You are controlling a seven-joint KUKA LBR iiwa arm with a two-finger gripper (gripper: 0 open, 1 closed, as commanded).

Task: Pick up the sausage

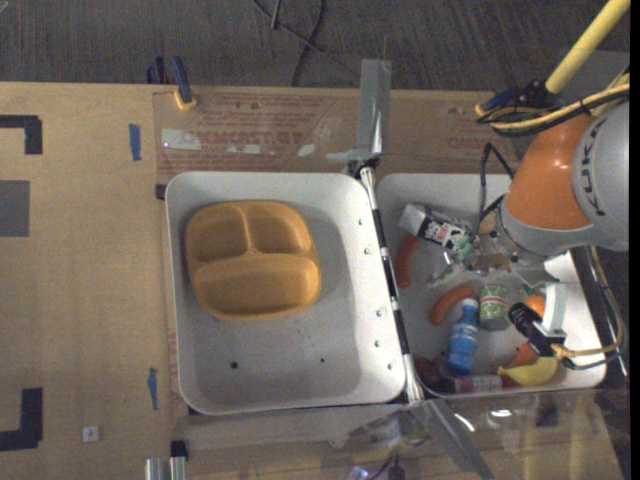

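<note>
A reddish sausage (404,261) lies along the left wall of the right bin (590,363). A second, orange sausage-shaped piece (452,303) lies slanted near the bin's middle. My gripper (468,258) hangs low over the middle of that bin, right of the reddish sausage and just above the orange piece. I see nothing held in it. The grey and orange wrist (545,203) covers the bin's back right part.
The right bin also holds a white tube (430,226), a green can (493,306), a blue bottle (462,336), a banana (532,371) and a pink item (478,381). In the left bin (300,368) sits a yellow divided plate (252,258).
</note>
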